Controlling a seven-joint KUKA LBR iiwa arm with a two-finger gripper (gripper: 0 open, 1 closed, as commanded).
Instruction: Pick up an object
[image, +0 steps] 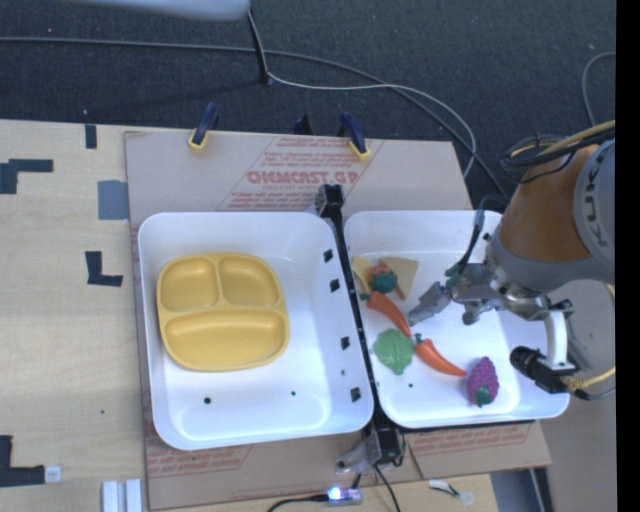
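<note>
In the right bin (440, 232) the gripper (448, 305) is hanging low over the toys, its grey arm (555, 220) reaching in from the right. The jaws are spread apart and nothing is sitting between them, so the pickup is not yet done: I judge the task to be at the approach, with closing, gripping and lifting all left to do.

The toys are lying in a loose cluster at the left and middle of that bin. An upper carrot (390, 310) is lying just left of the jaws, its long axis running on a slant from far-left to near-right, leafy end toward the far-left. A lower carrot (440, 358) is lying nearer, slanting the same way, its tip pointing to the near-right. A green lettuce piece (394, 351) is sitting between the two, touching or nearly touching the lower one. A bunch of purple grapes (482, 380) is resting at the near-right, standing roughly near-to-far. A pale yellow wedge (398, 270) is lying at the far side.

The upper carrot seems the likeliest target, being closest to the jaws.

A yellow divided plate (222, 310) is sitting in the left bin (170, 400), on the desk (50, 330).
</note>
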